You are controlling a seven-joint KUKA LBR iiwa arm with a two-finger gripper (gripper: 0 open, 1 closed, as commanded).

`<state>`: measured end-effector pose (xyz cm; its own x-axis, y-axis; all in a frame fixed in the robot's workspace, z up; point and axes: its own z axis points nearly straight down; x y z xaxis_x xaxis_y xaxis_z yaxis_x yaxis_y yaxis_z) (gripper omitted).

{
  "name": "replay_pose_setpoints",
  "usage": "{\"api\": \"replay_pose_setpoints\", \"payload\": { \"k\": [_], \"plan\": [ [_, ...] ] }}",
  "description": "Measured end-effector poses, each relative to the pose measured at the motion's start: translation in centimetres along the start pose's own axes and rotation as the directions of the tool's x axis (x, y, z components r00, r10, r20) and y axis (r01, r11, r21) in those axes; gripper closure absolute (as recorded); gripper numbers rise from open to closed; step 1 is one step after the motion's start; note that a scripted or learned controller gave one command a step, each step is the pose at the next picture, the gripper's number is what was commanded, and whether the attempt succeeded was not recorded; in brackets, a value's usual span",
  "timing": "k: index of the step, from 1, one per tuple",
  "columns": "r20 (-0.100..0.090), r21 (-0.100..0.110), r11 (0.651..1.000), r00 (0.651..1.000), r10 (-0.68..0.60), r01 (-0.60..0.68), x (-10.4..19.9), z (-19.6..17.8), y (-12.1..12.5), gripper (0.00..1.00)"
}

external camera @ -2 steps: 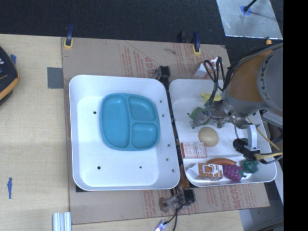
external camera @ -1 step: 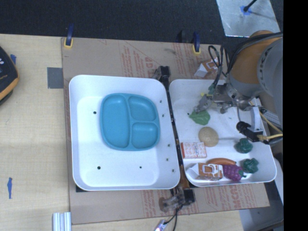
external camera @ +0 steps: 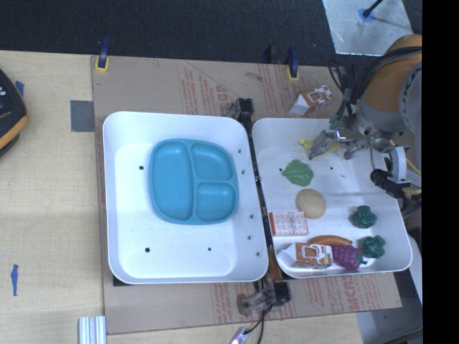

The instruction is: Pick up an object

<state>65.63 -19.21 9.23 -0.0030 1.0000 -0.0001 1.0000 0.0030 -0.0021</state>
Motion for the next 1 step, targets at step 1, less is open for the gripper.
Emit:
{"api": "replay_pose_setpoints", "payload": {
  "k": [1],
  "plan": [
    [0.001, -0.001, 1.000, 1.000, 0.000, 0.000, -1.96, 0.00, 0.00, 0.00]
  ]
}}
